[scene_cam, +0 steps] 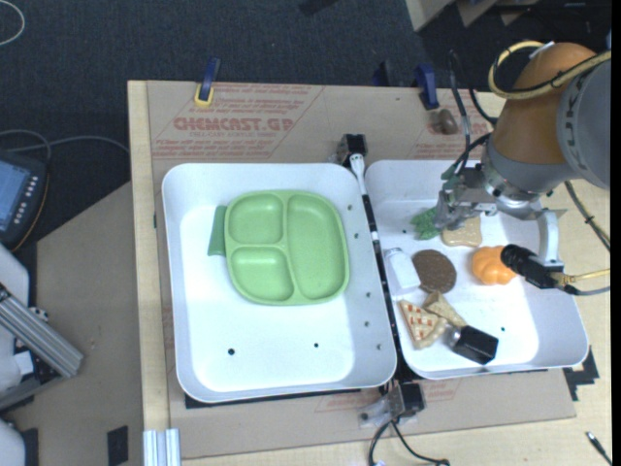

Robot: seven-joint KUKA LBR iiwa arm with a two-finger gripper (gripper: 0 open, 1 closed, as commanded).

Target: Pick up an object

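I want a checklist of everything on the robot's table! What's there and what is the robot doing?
Surface: cardboard-topped bench with two white bins, left bin and right bin, side by side.
Job's things: in the right bin, a green leafy piece, a tan slice, a brown oval, an orange toy, a waffle-like wedge and a black block.
Clutter: a green divided plate in the left bin.
Tool: the tool is low over the green piece and tan slice; grip cannot be judged.
Cables: a yellow loop on the arm; wires at the front edge.
Surroundings: blue clamps on the back edge, dark carpet.
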